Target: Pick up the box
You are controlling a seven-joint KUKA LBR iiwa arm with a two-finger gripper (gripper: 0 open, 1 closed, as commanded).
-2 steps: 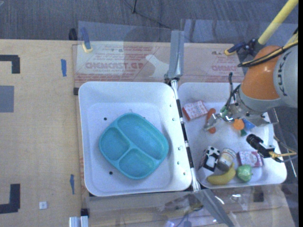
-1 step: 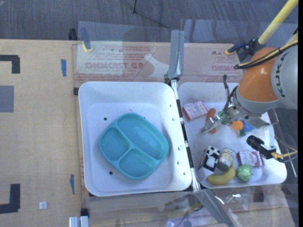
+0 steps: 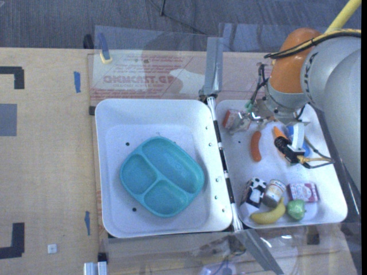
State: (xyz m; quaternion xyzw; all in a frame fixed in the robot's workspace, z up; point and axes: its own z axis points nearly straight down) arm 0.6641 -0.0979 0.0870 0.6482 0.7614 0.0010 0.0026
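Two shallow white bins sit under me on the tabletop, and my gripper [image 3: 250, 117] hangs low over the far end of the right white bin [image 3: 335, 202]. I cannot tell whether it is apart or together; the metal parts blur into each other. Just beside it, toward the divider, lies a small reddish-brown object [image 3: 227, 118], too indistinct to name. Just nearer the camera than my gripper lies a slim red-orange sausage-shaped piece [image 3: 255, 145]. The small pink rectangular box [image 3: 302, 192] rests well apart from my gripper, at the near end of the same bin. Beside that box sit a round green fruit [image 3: 296, 209], a yellow banana [image 3: 268, 214], a small tin can [image 3: 274, 192] and a black-and-white carton [image 3: 255, 191]. Across the divider, the left white bin [image 3: 109, 119] holds a teal plastic plate with three compartments [image 3: 161, 176].
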